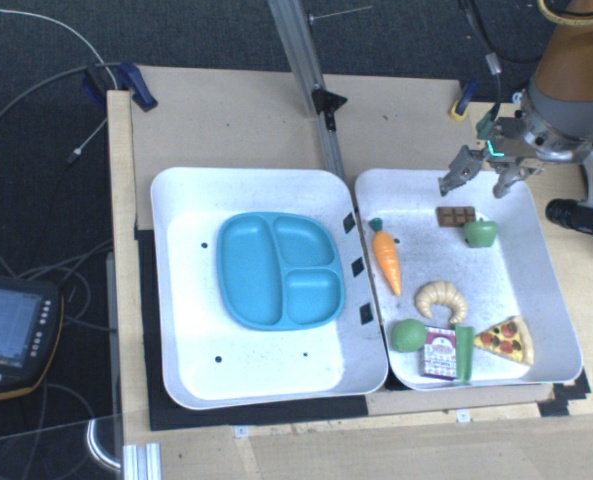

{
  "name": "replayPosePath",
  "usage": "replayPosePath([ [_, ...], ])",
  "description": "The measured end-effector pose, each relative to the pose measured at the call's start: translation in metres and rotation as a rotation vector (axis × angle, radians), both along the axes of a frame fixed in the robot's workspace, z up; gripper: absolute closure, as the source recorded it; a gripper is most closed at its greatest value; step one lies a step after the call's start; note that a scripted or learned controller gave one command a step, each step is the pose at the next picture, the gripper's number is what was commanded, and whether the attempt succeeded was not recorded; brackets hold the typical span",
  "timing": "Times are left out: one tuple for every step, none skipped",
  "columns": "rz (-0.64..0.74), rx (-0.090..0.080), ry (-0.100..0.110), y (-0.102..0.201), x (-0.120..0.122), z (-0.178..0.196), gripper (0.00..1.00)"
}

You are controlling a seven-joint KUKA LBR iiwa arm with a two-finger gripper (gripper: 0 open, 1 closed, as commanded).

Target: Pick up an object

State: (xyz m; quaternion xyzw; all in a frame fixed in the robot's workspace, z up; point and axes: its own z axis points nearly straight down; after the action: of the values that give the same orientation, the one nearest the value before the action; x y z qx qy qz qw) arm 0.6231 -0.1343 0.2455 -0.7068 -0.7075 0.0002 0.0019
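So the pincer (483, 175) is spread apart with nothing in it, up over the far edge of the right white bin (548, 258). Just below it sit a brown chocolate bar (455, 215) and a green toy apple (481, 233), touching each other

A blue divided plate (279, 270) lies in the left bin (176, 298).

Both white bins (176, 268) look like smooth, slightly glossy plastic, as does the blue divided plate (279, 270). The bench (226, 118) looks like pale matt wood. The slanted pole (294, 28) is brushed metal.
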Motion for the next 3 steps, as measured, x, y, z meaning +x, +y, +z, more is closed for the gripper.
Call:
replayPosePath([
  [0.001,-0.001,0.004,0.006,0.004,-0.045,0.00],
  [-0.001,-0.001,0.005,-0.001,0.008,-0.103,0.00],
  [-0.001,0.000,0.005,0.000,0.007,-0.156,0.00],
])
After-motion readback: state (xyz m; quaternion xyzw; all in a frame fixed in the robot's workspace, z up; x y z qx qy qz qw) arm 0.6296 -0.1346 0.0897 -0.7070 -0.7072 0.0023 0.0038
